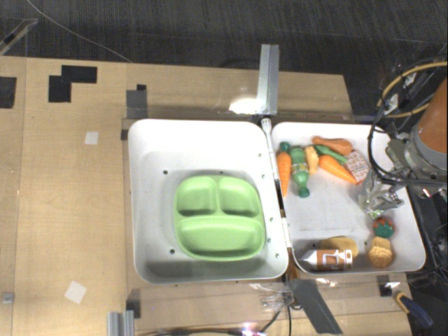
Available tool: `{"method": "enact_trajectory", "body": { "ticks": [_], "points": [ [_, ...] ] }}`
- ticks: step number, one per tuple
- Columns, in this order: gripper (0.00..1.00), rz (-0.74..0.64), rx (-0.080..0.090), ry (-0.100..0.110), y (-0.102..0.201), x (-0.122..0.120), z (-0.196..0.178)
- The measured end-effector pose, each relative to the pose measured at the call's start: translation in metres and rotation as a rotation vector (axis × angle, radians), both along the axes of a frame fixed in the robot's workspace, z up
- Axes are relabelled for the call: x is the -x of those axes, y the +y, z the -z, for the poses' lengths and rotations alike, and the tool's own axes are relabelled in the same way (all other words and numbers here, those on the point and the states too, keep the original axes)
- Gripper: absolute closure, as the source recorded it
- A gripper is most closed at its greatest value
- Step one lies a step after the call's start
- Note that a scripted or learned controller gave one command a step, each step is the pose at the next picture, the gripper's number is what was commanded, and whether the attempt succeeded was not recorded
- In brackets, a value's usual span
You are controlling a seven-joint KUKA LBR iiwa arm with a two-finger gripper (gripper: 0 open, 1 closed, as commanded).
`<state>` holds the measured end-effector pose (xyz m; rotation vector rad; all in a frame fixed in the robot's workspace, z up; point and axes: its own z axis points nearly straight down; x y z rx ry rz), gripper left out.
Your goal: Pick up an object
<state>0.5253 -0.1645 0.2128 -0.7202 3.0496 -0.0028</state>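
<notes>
Gripper: the gripper (379, 200) hangs low over the right side of the right bin, metal parts glinting; whether its fingers are spread or closed cannot be told from this angle, and nothing can be seen between them.
Arm: one grey arm (428, 142) with an orange band enters from the right edge, with black and yellow cables looping above it.
Nearest things: one small red and green piece (383, 225) lies just below the gripper, and one tan, ridged piece (381, 253) sits just below that, near the bin's lower right corner.
Brown bottle: one brown bottle (334, 255) lies on its side along the bin's front wall, left of the tan piece.
Carrots: three orange carrots, one (283, 171) against the bin's left wall, one (337, 168) slanting across the upper middle, one (333, 145) near the back wall.
Green bottle: one green bottle (299, 174) lies just right of the left carrot.
Packet: one small pale packet (358, 165) sits by the tip of the slanting carrot.
Right bin: one white bin (329, 219) holds all these loose things.
Left bin: one white bin (150, 187) beside it holds one green plate (220, 217) with three compartments.
Bench: one wooden bench (63, 208) bears both bins.
</notes>
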Motion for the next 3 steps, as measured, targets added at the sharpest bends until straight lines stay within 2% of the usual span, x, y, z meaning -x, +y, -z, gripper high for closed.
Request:
{"method": "enact_trajectory", "body": {
  "ticks": [1, 2, 3],
  "points": [
    [1.00, -0.159, 0.000, 0.003, 0.023, 0.026, 0.037],
    [1.00, -0.051, 0.000, 0.001, 0.006, 0.019, 0.000],
    [1.00, 0.054, -0.001, 0.002, -0.027, -0.007, 0.005]
  ]
}}
